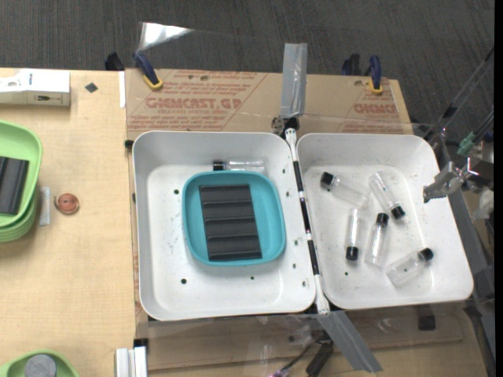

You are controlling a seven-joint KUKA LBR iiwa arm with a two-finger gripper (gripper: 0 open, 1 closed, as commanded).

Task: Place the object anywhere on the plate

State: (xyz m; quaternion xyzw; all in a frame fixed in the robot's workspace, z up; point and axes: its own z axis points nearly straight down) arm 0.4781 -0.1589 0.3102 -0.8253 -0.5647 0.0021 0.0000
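Camera view, from my remote seat: two white bins sit side by side on the bench. The left bin (pixel 153 210) holds a teal plate (pixel 191 218) at its centre, and a black ribbed insert (pixel 229 222) lies on the plate.

One clear vial (pixel 236 165) with a dark cap lies on its side at the plate's 12 o'clock. It is just beside the rim, on the bin floor and not on the plate; I cannot tell whether it touches the rim.

The right bin (pixel 440 285) holds several more clear vials with black caps, scattered and lying flat. One (pixel 328 181) is at 10 o'clock, a pair (pixel 380 238) is near the middle, and one (pixel 409 267) is toward 5 o'clock.

A grey metal piece (pixel 442 185) juts in over that bin's 3 o'clock rim; I cannot make out what it is. I cannot tell whether the gripper's jaws are open or closed.

Printed cardboard (pixel 204 100) lies beyond the bins at 12 o'clock, and a green tray (pixel 20 151) sits at the bench's 9 o'clock edge.
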